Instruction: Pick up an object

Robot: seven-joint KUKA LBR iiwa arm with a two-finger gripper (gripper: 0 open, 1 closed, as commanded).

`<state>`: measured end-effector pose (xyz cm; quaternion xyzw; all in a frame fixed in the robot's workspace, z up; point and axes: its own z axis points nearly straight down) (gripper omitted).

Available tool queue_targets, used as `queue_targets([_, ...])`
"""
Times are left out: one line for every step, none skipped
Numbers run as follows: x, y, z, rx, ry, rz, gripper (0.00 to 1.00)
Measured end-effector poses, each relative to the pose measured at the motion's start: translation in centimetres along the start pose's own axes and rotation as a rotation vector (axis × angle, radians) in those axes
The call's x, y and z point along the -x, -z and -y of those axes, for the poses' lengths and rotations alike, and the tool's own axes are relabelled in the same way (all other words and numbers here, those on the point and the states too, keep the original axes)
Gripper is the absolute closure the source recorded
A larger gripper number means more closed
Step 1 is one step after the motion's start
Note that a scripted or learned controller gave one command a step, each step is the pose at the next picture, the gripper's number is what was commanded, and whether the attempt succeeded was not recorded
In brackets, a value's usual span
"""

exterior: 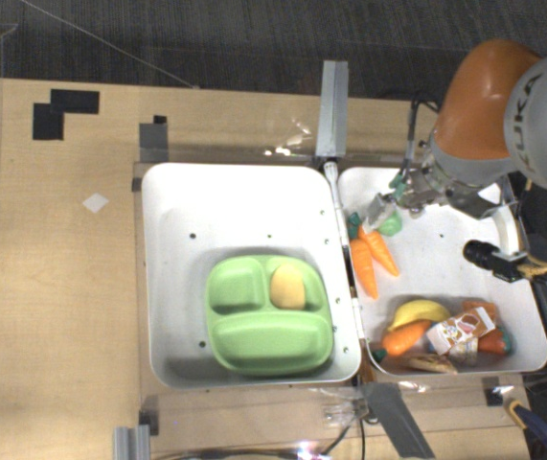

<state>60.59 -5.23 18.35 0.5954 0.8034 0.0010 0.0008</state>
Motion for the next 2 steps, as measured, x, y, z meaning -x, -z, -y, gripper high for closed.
queue_targets([-3.1, -0.1, 2.4, -0.002, -0.039, -0.001, 0.0])
queue_targets([3.3, -5.5, 1.7, -0.002, 0.022, 0.0, 0.0])
